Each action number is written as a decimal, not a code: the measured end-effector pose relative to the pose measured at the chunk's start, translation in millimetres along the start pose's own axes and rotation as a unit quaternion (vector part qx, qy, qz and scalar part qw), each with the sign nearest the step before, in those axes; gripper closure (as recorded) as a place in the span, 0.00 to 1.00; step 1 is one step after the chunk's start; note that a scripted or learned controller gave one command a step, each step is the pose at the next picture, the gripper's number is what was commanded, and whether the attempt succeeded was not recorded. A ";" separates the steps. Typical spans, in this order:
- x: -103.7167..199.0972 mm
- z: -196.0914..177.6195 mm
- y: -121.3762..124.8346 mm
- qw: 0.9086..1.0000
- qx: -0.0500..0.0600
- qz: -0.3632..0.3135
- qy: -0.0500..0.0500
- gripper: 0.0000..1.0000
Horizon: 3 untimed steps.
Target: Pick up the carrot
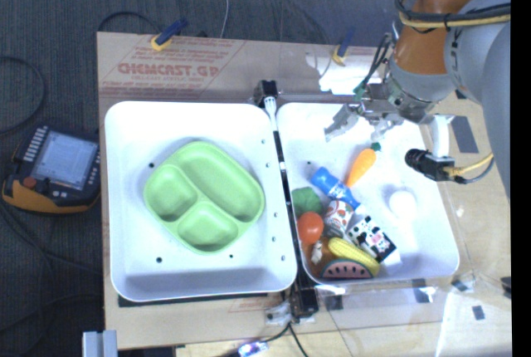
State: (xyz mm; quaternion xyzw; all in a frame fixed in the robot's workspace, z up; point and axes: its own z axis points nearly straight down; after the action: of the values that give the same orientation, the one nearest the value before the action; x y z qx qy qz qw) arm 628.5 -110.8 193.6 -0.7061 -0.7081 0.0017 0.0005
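Carrot (361,166): orange, green-tipped, lying aslant in the right bin (431,260), just beyond the blue bottle (329,182).
Gripper (358,122): fingers spread, empty, poised just above the carrot's green end.
Risk: the tapered, tilted carrot may roll or slip aside toward the bottle if the closing fingers land off-centre.

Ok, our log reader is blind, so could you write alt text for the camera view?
A grey and orange robot arm's gripper hangs open just above a carrot in the right white bin, not holding it. That bin also holds a blue bottle, a tomato and other toy food; the left bin holds a green divided plate.
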 end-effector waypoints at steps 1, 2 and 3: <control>-30.3 79.3 -13.2 0.999 -0.020 -0.049 -0.006 0.00; -59.1 103.7 -40.4 1.000 -0.009 0.000 -0.003 0.00; -34.0 103.9 18.1 0.999 -0.008 0.041 -0.002 0.00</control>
State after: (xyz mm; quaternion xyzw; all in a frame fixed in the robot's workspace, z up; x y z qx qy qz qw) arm 646.3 -145.0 89.8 -0.7344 -0.6787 -0.0021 -0.0064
